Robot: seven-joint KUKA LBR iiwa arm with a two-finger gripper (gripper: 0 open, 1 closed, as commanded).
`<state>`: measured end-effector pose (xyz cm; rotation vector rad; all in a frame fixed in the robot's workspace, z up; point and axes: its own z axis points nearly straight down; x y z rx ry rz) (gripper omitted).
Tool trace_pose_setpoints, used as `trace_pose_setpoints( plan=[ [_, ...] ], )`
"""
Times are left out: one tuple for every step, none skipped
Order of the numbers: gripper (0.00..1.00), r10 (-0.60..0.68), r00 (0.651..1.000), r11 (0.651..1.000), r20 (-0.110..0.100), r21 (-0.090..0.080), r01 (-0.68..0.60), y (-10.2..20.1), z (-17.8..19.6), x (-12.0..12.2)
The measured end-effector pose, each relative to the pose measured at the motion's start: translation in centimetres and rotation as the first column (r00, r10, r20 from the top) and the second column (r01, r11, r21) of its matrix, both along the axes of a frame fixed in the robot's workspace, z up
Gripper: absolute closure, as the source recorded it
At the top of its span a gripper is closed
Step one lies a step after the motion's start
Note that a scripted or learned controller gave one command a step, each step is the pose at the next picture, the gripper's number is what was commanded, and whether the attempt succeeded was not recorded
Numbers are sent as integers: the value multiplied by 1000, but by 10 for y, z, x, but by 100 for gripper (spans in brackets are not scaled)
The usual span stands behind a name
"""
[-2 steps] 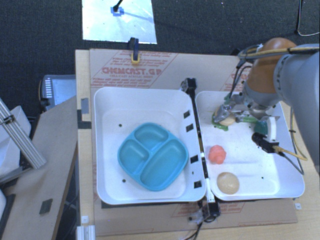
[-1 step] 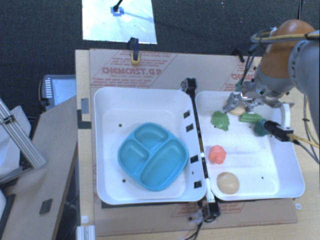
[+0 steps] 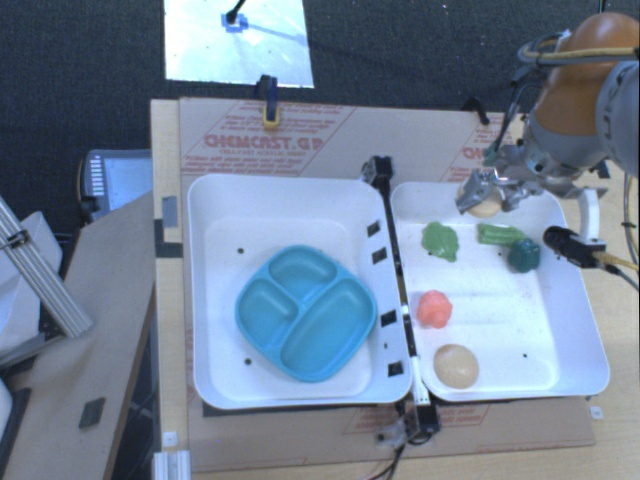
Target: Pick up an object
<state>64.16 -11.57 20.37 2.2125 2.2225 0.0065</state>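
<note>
Pale object (image 3: 486, 208), perhaps half-hidden under gripper (image 3: 490, 192)

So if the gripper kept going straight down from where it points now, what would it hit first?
Most likely the pale tan object just beneath the gripper, near the back wall of the right bin. Depth is unclear from this slant.

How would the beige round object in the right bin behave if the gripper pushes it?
The beige round object looks smooth and egg-like, so it would probably roll rather than slide. It lies apart from the orange object, near the right bin front wall, which may stop it.
</note>
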Motion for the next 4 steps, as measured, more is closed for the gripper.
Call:
trace_pose_setpoints(
  plan=[
    [100,1,1000,1000,1,0,-1,0,55,2],
    [100,4,1000,1000,-3,2,-4,45,49,12],
    [100,5,1000,1000,-5,3,-5,92,35,16],
    [100,6,1000,1000,-5,4,-6,153,28,10]
  ],
)
